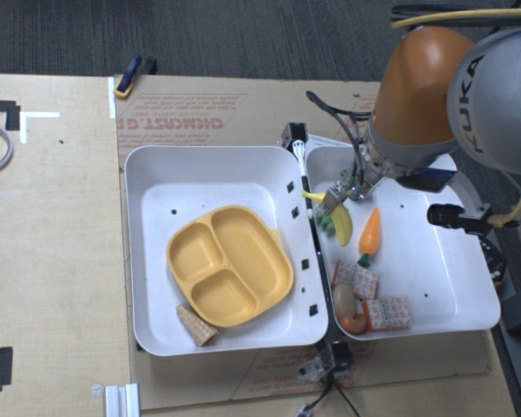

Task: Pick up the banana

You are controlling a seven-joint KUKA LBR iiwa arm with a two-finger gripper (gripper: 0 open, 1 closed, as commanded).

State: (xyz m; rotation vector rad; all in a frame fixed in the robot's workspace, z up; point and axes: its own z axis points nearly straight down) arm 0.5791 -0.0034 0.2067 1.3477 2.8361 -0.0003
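The banana (339,224) is a short, smooth yellow curve with a greenish end, sitting at the left edge of the right bin (451,311) next to a glossy orange carrot (370,232). The gripper (340,195) sits right over its top; can't tell how the fingers are set, too dark and tangled there.

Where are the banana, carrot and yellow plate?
banana (339,225): camera view, middle of its body.
carrot (370,232): camera view, mid orange body.
yellow plate (269,259): camera view, floor of its largest compartment.

gripper (338,197) at banana (339,223) in right bin (451,272)
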